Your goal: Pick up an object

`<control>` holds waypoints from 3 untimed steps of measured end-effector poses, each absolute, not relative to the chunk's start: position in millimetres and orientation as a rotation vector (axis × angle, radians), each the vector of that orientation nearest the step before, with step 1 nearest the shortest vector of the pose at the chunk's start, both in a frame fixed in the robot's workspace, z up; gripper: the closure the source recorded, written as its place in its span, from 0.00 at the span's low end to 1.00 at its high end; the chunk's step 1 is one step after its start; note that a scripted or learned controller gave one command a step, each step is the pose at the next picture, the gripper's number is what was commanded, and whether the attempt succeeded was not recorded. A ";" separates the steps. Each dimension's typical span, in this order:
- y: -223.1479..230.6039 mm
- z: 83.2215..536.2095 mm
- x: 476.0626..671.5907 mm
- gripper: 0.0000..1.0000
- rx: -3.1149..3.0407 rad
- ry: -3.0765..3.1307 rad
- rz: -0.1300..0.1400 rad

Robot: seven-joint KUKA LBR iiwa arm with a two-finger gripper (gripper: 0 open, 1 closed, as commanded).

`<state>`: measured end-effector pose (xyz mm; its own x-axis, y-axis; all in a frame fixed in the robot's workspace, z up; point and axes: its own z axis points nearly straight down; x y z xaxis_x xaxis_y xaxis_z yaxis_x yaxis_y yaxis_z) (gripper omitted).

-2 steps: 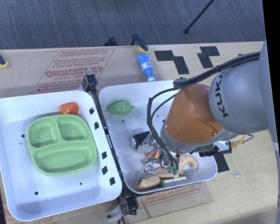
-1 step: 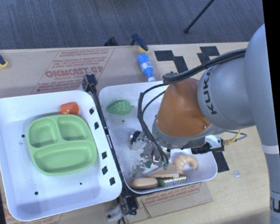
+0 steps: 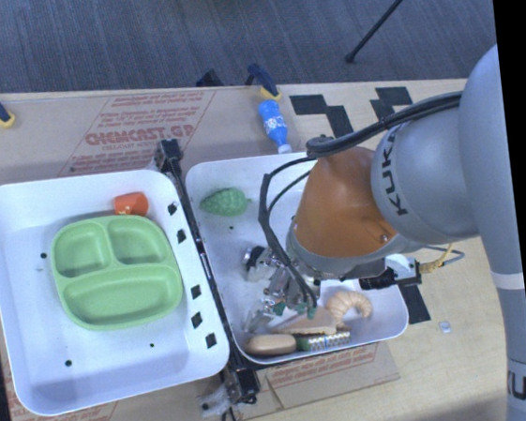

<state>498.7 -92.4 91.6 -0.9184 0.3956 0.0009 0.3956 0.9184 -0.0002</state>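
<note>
The arm reaches into the right bin [image 3: 206, 189] from the right, its orange band and wrist covering much of the bin. My gripper [image 3: 282, 292] is low over the bin's near part, among several small items. A croissant-shaped piece [image 3: 349, 305] lies just to its right. A tan bread-like piece [image 3: 271, 344] and a dark green ridged piece [image 3: 320, 341] rest along the near wall. A green leafy item [image 3: 223, 202] sits apart at the bin's far left. The fingers are hard to make out against the clutter.
The left bin [image 3: 19, 308] carries a green divided plate [image 3: 115, 270], with a small red-orange item [image 3: 131, 205] just beyond it. A blue and white bottle [image 3: 275, 124] lies on the bench behind the right bin. Black clips line the wall shared by the bins.
</note>
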 end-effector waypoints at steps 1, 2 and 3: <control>-109.6 91.7 628.4 0.00 -0.772 -3.043 0.003; -92.2 141.2 648.3 0.00 -0.399 -3.118 0.001; -96.8 91.5 649.3 0.00 -0.502 -3.099 0.001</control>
<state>649.3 -96.8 91.5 -0.9488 0.3158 0.0017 0.3158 0.9488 -0.0009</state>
